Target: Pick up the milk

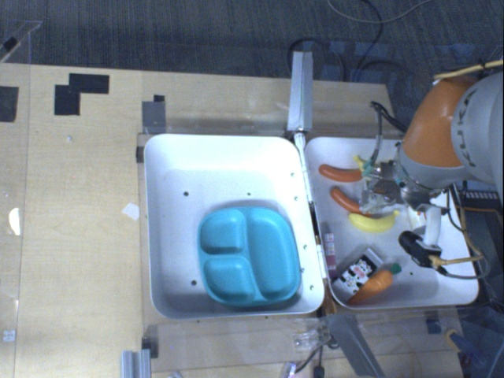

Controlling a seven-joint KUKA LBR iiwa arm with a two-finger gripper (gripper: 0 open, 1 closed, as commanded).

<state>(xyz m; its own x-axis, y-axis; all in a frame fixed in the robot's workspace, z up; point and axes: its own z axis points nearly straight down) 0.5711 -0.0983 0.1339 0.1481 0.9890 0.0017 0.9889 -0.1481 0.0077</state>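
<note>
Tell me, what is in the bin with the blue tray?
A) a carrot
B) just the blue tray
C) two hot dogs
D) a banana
B: the blue tray lies by itself in the left bin, while the carrot, the hot dogs and the banana all lie in the right bin.

We see two bins side by side | left bin (165,211) holds a divided tray (248,254) toward its near side | right bin (461,290) holds two sausages (340,172) at the far left, a banana (372,224) just nearer, milk (358,269) touching a carrot (372,284) by the near wall | gripper (383,189) over the banana.
</note>
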